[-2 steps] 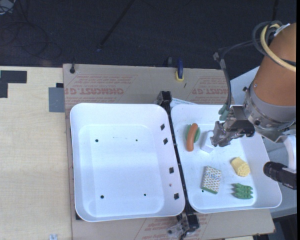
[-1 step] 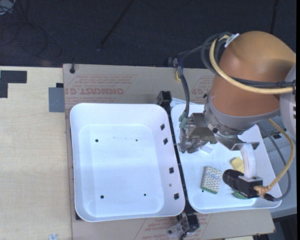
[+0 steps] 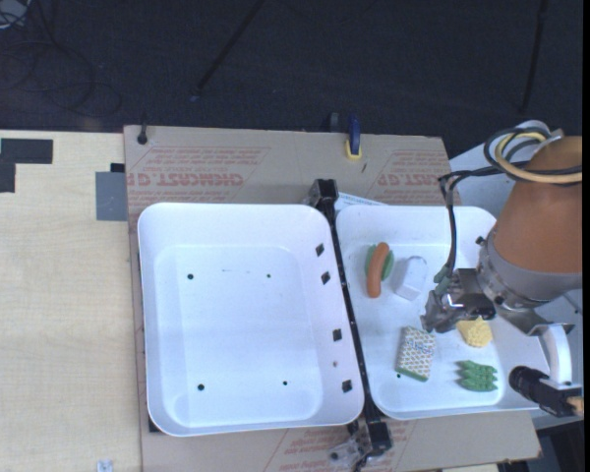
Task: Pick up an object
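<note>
1. Here, the grey arm with its broad orange band reaches in from the right and hangs over the right bin, its wrist low above the bin floor.
2. The gripper sits near the middle of that bin, just above the checkered sponge-like pad; it is dark and small in the view, so how it stands cannot be told, and nothing can be seen held in it.
3. Five things lie in the right bin: an orange carrot-shaped toy with a green end toward the back, a pale translucent piece just beside it, the pad toward the front, a yellow lump partly under the wrist, and a green toy near the front right corner.
4. The carrot and the pale piece lie apart from the gripper, to its left and behind it; the yellow lump lies just to its right.
5. The left bin stands just beside the right one, joined along a row of black clips.
6. Both bins rest on a brown cardboard sheet with red printed lettering, upside down and mirrored in this view; it cannot be read for certain.
7. A blue-and-yellow clamp grips the back edge of the cardboard.
</note>
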You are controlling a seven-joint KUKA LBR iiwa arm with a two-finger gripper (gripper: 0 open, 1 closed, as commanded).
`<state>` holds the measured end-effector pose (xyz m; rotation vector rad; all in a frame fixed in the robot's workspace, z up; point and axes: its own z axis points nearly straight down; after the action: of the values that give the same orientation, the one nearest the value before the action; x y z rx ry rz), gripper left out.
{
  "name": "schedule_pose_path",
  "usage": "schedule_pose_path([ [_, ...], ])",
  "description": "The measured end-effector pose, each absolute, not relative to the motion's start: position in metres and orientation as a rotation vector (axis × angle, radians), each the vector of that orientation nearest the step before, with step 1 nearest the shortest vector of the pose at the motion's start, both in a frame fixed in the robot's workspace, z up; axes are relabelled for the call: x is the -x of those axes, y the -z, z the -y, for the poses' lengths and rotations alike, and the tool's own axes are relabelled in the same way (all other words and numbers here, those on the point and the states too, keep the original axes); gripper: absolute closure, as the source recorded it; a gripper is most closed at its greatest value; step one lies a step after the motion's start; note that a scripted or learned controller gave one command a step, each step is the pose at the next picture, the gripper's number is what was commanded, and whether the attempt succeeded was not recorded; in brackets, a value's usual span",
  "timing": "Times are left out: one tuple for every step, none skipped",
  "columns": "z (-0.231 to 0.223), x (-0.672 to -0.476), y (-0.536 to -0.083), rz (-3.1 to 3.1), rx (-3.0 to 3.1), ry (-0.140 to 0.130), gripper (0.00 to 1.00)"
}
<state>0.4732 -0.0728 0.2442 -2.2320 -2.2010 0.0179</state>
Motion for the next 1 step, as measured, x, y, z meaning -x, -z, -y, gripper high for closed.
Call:
schedule_pose_path([
  [-0.0093,-0.4953,-0.3556,2.235,2.214,0.013,1.0],
])
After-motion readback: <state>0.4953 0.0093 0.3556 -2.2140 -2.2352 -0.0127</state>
